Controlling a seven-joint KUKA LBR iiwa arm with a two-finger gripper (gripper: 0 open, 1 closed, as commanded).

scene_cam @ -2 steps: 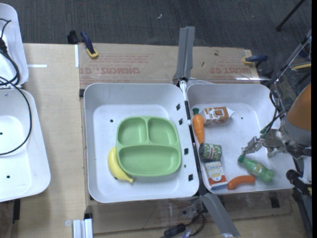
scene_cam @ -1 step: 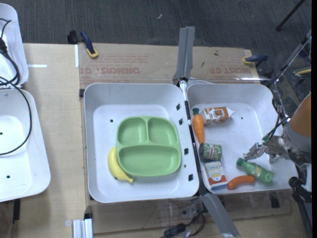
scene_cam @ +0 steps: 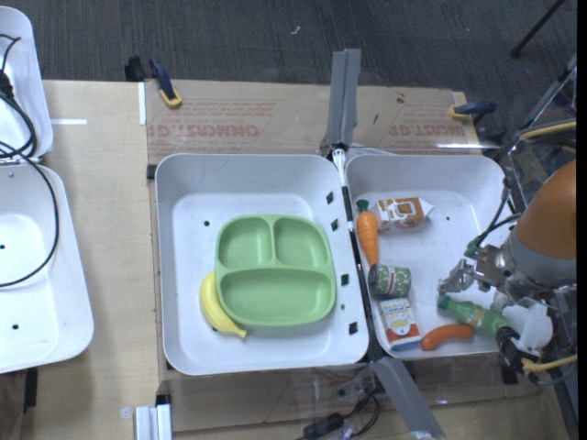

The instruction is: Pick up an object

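The jaws [scene_cam: 456, 282] hang low over the right bin [scene_cam: 486, 174], close to its right wall, at the end of the grey arm [scene_cam: 550, 236] with its orange band. Whether the jaws are apart or together I cannot tell, because the metal parts there are small and not clear. I see nothing between them.

Just below the jaws, toward the front of the bin, lies a green bottle [scene_cam: 477, 315] on its side. A little further to the front and left of it is a small sausage [scene_cam: 447, 335], orange-red, near the front wall. To the left of the jaws stands a small green can [scene_cam: 390, 280], and in front of this can lies a small carton [scene_cam: 397, 322] with red print. Further left, along the wall between the two bins, lies a carrot [scene_cam: 367, 232] with its green top pointing to the back. Behind the jaws and to the left, a juice box [scene_cam: 402, 212] in white and orange lies on its side.

Well apart from the jaws, in the left bin [scene_cam: 183, 246], lies a green plate [scene_cam: 274, 270] with three compartments. A banana [scene_cam: 215, 308] lies touching its left front edge. Both bins rest on the wooden worktop [scene_cam: 101, 154].
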